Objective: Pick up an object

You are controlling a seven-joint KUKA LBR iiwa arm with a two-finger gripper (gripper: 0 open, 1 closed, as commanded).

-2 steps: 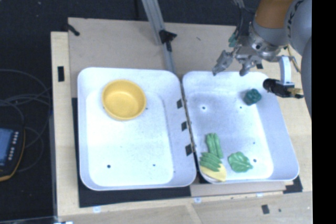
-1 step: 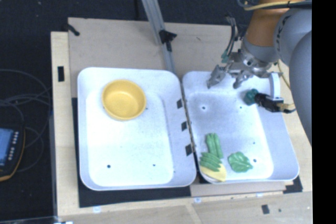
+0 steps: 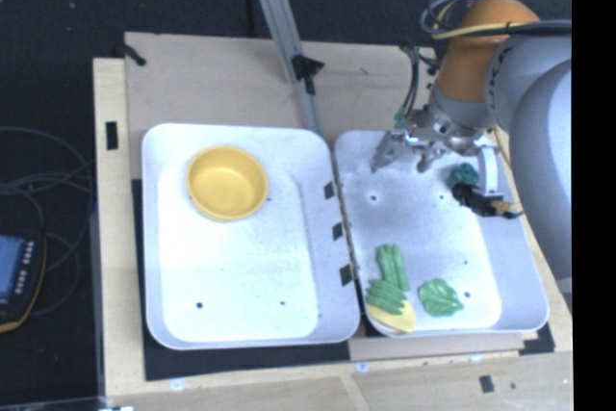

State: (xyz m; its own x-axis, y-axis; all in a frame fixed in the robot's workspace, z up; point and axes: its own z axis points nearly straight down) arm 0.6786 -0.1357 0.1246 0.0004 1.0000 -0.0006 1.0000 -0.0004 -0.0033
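The two bins (image 3: pixel 241 303) look like smooth matt white plastic. The yellow bowl (image 3: pixel 227 182) is glossy plastic, the desk (image 3: pixel 212 77) pale matt wood or board. The green pieces (image 3: pixel 390 269) seem soft, perhaps rubbery.

bowl (image 3: pixel 227 182) in left bin (image 3: pixel 173 303), toys (image 3: pixel 390 279) in right bin (image 3: pixel 500 303)

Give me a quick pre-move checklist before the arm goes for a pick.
1. Gripper has nothing between its fingers: ok.
2. Targets within the right bin: ok; green toy and leaf lie near its front edge, teal piece by the wrist.
3. Gripper over a target: not ok; it hangs over the bin's bare back part.
4. Green toy and leaf apart: ok, a small gap.
5. Bowl out of the way: ok, left bin.
6. Finger opening: cannot tell.
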